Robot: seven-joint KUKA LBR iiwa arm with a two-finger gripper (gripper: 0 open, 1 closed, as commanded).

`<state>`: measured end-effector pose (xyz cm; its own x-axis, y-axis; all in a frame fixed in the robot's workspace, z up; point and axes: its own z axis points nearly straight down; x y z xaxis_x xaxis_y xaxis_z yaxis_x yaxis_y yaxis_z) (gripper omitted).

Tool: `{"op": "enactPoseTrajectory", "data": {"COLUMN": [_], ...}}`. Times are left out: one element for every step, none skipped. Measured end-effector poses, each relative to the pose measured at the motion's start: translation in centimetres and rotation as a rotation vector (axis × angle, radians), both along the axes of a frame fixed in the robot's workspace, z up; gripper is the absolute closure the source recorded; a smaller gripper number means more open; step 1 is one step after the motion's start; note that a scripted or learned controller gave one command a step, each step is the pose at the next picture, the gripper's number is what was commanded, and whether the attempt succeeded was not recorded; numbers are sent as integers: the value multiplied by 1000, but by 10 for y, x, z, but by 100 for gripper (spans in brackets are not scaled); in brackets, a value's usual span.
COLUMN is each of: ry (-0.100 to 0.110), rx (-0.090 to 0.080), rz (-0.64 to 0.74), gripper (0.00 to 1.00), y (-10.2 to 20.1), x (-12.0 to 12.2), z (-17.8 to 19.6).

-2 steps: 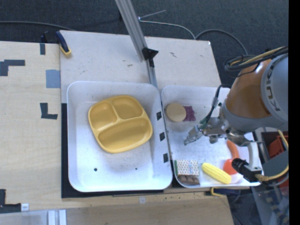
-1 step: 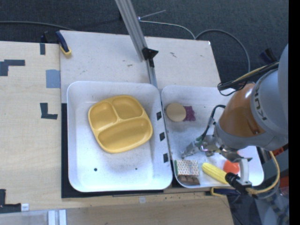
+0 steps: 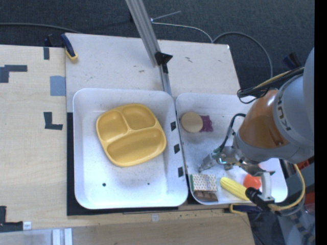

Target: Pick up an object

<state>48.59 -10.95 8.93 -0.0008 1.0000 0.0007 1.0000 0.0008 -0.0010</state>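
Both bins (image 3: 82, 137) together bear 1 yellow tray (image 3: 131, 134) and 1 corn cob (image 3: 234, 187)

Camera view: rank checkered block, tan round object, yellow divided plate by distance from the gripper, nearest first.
From the gripper:
1. Checkered block, just below it at the right bin's near edge.
2. Tan round object, up at the bin's far end.
3. Yellow divided plate, in the left bin.
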Motion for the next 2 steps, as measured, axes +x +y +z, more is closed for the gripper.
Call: {"op": "enactPoseTrajectory", "data": {"ry": [-7, 8], "rx": [0, -2], "rz": [4, -5], "gripper": [0, 0], "y": [35, -27], "x": [20, 18], "z": [103, 8]}}
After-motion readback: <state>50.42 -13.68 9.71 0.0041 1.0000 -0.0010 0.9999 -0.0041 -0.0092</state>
